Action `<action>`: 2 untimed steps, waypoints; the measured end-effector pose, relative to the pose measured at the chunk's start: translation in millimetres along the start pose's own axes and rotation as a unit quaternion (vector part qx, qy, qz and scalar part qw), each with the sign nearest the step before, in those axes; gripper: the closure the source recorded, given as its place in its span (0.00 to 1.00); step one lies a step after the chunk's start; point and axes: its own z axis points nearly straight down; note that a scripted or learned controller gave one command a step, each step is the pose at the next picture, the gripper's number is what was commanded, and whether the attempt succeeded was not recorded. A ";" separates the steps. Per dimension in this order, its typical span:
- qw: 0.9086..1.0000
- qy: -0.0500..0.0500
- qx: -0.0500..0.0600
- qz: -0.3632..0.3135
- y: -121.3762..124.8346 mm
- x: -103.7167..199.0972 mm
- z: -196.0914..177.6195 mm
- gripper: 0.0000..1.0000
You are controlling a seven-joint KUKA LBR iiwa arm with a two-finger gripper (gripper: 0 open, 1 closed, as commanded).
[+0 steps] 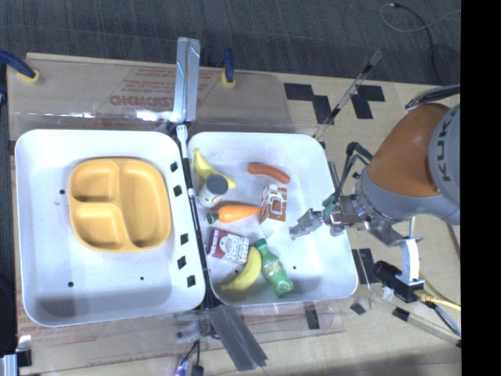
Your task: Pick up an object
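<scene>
Right bin (313,143): gripper (304,225) (seemingly empty).

Bench (313,92) — two white bins (39,233) side by side

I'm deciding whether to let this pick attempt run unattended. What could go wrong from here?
1. The items in the right bin are crowded: the banana, green bottle and red carton touch, so a grasp may catch two or slip.
2. The gripper sits near the bin's right wall, which it might clip while descending.
</scene>
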 end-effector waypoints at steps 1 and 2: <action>0.991 -0.001 -0.004 -0.135 21.2 46.8 93.6 0.00; 0.978 -0.001 -0.002 -0.207 91.4 16.3 98.2 0.00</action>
